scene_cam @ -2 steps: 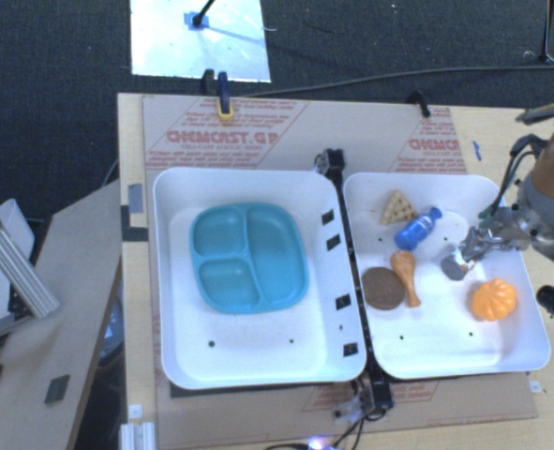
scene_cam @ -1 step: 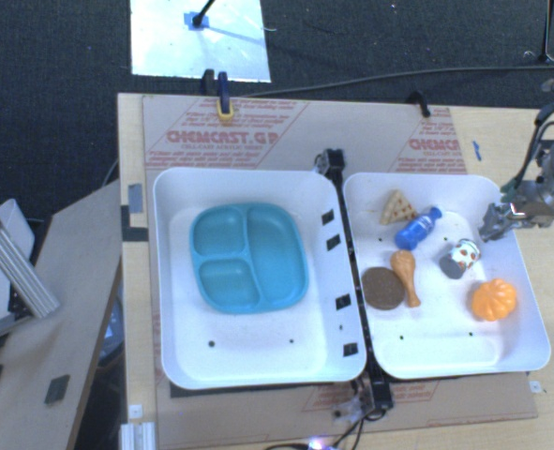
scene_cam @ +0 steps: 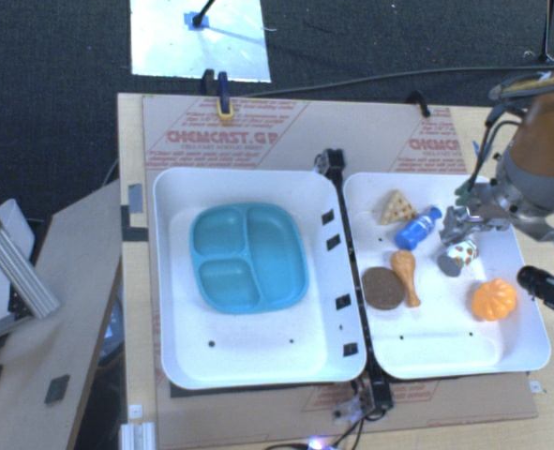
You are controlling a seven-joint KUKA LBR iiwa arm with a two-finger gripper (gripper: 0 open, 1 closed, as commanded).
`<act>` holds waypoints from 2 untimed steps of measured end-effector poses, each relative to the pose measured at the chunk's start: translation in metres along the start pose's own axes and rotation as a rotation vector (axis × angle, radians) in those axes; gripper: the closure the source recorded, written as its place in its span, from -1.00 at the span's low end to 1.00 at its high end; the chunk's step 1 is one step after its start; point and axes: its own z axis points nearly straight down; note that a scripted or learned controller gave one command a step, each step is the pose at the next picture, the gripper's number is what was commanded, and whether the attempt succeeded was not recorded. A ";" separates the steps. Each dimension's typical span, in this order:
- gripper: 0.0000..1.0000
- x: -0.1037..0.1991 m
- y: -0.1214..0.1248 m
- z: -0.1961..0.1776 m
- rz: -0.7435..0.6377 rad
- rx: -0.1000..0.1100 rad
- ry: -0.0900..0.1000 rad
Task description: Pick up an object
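Seen from the fixed camera above, looking down at a slant on a pale wooden surface [scene_cam: 286, 125] bearing two shallow white bins side by side.

Left white bin [scene_cam: 178, 354]: holds a light blue plastic plate with three compartments [scene_cam: 249, 256], lying flat near the middle.

Right white bin [scene_cam: 445, 350]: holds several small toys. Near the upper left, a tan wedge-shaped toy like a pizza slice [scene_cam: 396, 206], tip pointing up. Just right of it, a small blue plastic bottle [scene_cam: 417, 228], lying on its side, long axis running from lower left to upper right, cap end pointing to the upper right towards the arm. Below, a tan toy drumstick [scene_cam: 406, 276], long axis roughly up and down, thick end up, thin end tilted to the lower right. Touching its left side, a round flat brown disc like a cookie [scene_cam: 382, 288]. At the right, a small orange toy pumpkin [scene_cam: 494, 300], well apart from the others.

Grey two-finger gripper [scene_cam: 458, 236], reaching in from the right, low over the upper right part of this bin. Directly under its tip, a small grey and white patterned object [scene_cam: 457, 256], shape unclear. Jaws: cannot tell whether spread or pressed together, nor whether anything sits between them.
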 end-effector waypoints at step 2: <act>1.00 0.110 0.019 -0.005 -0.001 -0.002 0.001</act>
